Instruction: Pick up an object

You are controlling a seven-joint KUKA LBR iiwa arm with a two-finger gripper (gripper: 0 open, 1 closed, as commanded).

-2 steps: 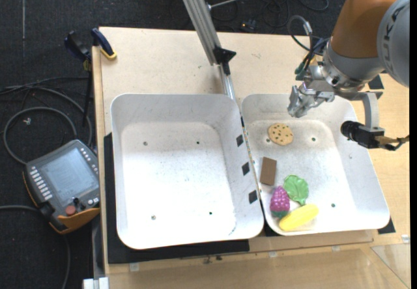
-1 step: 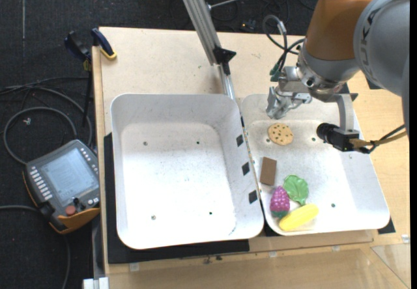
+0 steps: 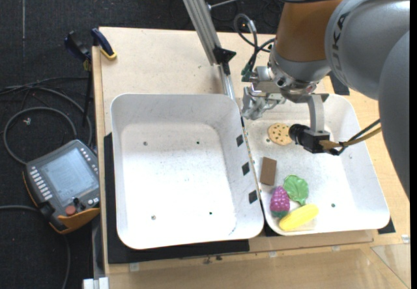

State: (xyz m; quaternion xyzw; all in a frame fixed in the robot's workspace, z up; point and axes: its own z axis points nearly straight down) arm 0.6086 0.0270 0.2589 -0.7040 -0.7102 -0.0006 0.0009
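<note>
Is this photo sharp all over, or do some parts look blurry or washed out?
In the camera view, the small toys such as the cookie and yellow piece look fairly sharp; the big arm, close to the lens, looks soft; the left bin is bright white, its floor detail a bit washed out, with soft shadows.

Bright even light, sharp, soft shadows

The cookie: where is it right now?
The cookie lies in the right bin, toward its far left part, just below the gripper and above the brown block.
</note>
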